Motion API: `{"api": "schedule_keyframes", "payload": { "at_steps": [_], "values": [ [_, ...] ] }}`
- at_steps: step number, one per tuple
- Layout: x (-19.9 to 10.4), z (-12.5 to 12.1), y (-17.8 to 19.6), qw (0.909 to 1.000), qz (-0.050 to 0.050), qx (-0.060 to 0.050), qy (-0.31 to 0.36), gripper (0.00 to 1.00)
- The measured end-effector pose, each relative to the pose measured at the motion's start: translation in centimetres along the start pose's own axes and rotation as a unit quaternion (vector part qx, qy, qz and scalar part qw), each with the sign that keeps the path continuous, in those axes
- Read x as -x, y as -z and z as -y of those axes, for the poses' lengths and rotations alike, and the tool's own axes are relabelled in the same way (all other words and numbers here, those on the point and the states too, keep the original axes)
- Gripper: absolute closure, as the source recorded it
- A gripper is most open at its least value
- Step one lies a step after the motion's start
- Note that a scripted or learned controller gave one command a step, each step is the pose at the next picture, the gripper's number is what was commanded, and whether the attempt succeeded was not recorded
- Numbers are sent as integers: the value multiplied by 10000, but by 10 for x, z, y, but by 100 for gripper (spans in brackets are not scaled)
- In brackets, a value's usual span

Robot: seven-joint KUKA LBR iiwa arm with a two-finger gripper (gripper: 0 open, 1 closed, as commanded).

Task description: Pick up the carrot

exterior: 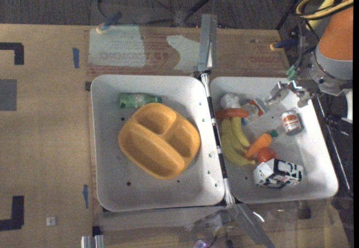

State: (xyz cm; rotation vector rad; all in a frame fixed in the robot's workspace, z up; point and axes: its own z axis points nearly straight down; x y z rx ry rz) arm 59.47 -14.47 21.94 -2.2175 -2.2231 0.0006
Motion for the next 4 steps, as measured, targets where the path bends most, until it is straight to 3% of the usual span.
{"api": "schedule_keyframes", "payload": {
  "at_steps": [1,2,3,4],
  "values": [
    [-11,61,-87,9932,-4,-4,1164,0],
    [-43,56,-127,9936,19,68,1131,0],
    [-43,55,-118,9937,17,90,1115,100],
    [-104,91,-35,9947,5,11,1033,100]
  ]
}}
